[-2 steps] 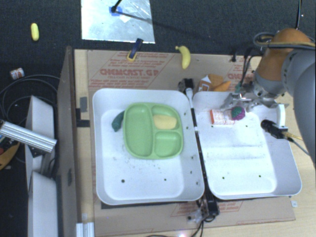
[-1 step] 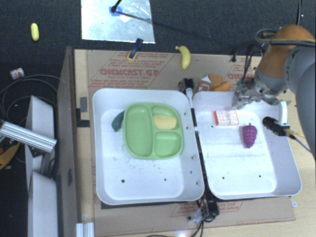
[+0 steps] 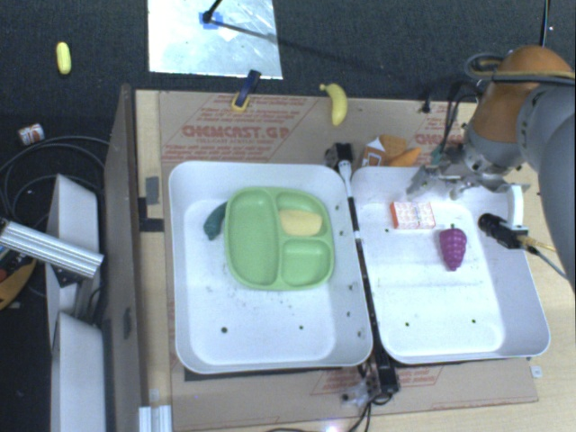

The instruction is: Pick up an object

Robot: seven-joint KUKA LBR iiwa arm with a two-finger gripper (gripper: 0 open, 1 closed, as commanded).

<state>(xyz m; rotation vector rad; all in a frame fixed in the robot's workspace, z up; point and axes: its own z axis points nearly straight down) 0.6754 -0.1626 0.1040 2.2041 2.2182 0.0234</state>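
Two white bins, four loose things inside.
Left bin: one green tray, one yellow piece, one dark-green piece. Right bin: one purple grape bunch, one small box. End effector, upper right: grip unclear.

arm: cut by right edge | pincer: fingers indistinct

dark floor, cardboard-topped bench, black cables

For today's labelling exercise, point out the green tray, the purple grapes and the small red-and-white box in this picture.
Green tray point(image 3: 255, 241), camera view, floor of its long left compartment.
Purple grapes point(image 3: 453, 247), camera view, middle of the bunch.
Red-and-white box point(image 3: 413, 214), camera view, centre of its top face.
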